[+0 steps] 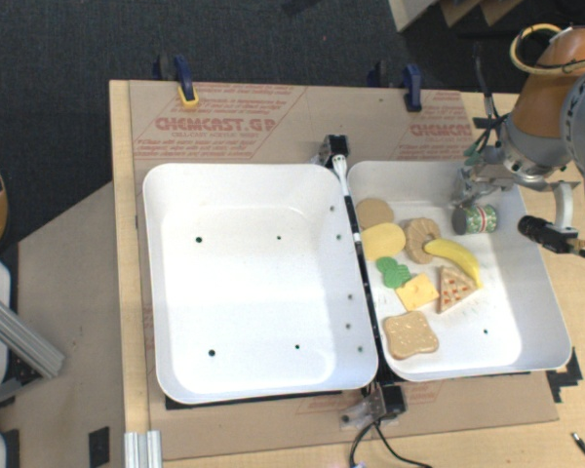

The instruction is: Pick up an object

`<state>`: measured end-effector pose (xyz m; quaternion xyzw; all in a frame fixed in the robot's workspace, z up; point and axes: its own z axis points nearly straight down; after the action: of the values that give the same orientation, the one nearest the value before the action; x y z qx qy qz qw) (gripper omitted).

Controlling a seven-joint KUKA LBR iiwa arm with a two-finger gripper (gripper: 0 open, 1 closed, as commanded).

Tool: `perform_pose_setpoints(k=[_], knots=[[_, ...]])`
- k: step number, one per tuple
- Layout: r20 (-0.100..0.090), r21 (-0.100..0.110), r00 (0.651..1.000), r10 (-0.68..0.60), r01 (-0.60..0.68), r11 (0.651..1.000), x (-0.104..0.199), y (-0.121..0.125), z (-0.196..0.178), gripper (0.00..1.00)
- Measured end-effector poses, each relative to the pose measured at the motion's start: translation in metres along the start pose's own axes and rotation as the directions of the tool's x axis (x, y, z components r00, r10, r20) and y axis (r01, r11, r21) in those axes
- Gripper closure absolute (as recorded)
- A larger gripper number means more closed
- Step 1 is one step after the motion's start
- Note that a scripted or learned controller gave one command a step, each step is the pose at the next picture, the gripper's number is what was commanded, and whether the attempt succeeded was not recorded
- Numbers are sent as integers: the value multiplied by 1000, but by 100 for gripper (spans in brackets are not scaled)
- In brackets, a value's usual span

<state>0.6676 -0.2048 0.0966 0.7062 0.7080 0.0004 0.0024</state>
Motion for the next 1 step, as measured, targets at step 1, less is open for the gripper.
perform_pose_setpoints(k=[1], knots=[[-4,10,1000,7,-7,1000,-20,-77,12,100]])
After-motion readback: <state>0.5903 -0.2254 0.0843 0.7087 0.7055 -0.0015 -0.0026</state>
